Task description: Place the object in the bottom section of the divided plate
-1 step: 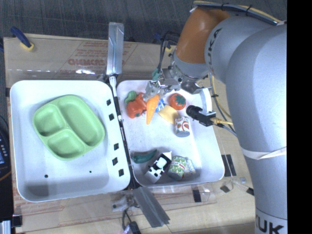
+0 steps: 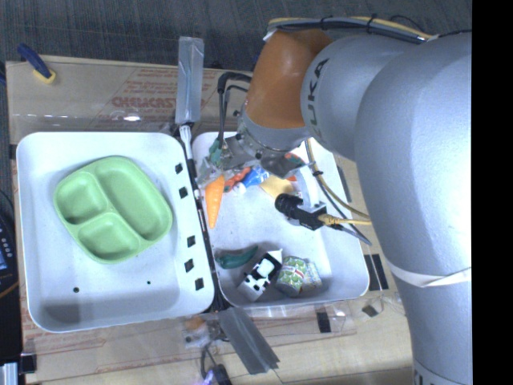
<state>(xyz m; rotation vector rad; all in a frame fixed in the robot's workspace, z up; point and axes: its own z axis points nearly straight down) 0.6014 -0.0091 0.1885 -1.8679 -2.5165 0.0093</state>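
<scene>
A green divided plate point(image 2: 114, 205) lies in the left bin point(image 2: 48, 295), its three sections bare. The arm reaches down into the right bin point(image 2: 345, 275), and its gripper point(image 2: 228, 160) sits low at that bin's upper left, over a cluster of toys. An orange carrot point(image 2: 214, 199) lies just below the gripper, against the bin's left wall. Blue and red pieces point(image 2: 248, 179) and a yellow piece point(image 2: 276, 186) lie right beside the gripper. The orange wrist hides the fingers.
At the right bin's front lie a dark green item point(image 2: 237, 257), a black-and-white cow-patterned block point(image 2: 260, 277) and a green-patterned packet point(image 2: 298, 275). A grey divider point(image 2: 192, 207) with black clips separates the bins. The arm's bulk covers the right side.
</scene>
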